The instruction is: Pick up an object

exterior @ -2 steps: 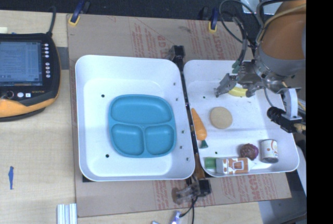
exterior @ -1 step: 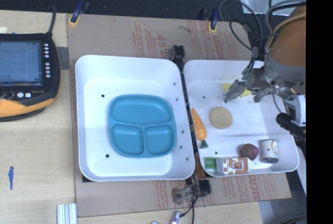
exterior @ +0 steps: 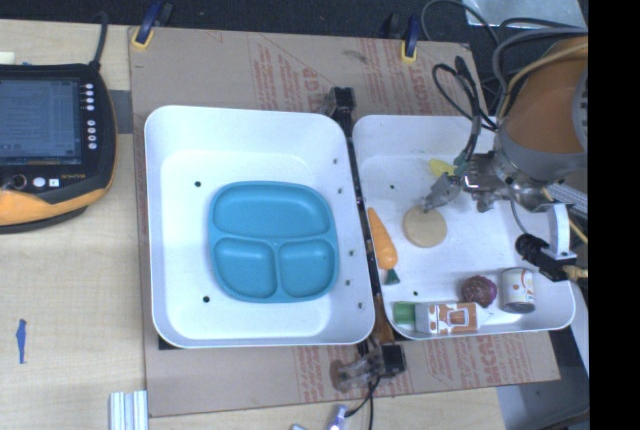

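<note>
The gripper is hovering low in the right bin, its tip just beside the upper edge of the round tan disc, and nothing is showing between its fingers, though whether they are spread or closed I cannot tell from this slanted angle. Judging from that, the pick is not yet done: no object is lifted, and the closing, gripping and raising are all left. The disc, flat, matte and biscuit-like, is lying near the middle of the right bin and looks to be the likeliest target (it is the nearest thing to the tip). Around it other candidates are resting on the smooth white plastic floor: a slim orange carrot with a green end lying along the left wall, a flat printed carton along the near wall, a dark purplish lumpy item and a small cylindrical can toward the near right corner, and a small yellow piece further back. The left bin is carrying a glossy blue divided plate with rounded compartments. Both bins are sitting on a brown cardboard sheet over the pale wooden surface, and a black-and-orange control pendant is lying at the far left.
</note>
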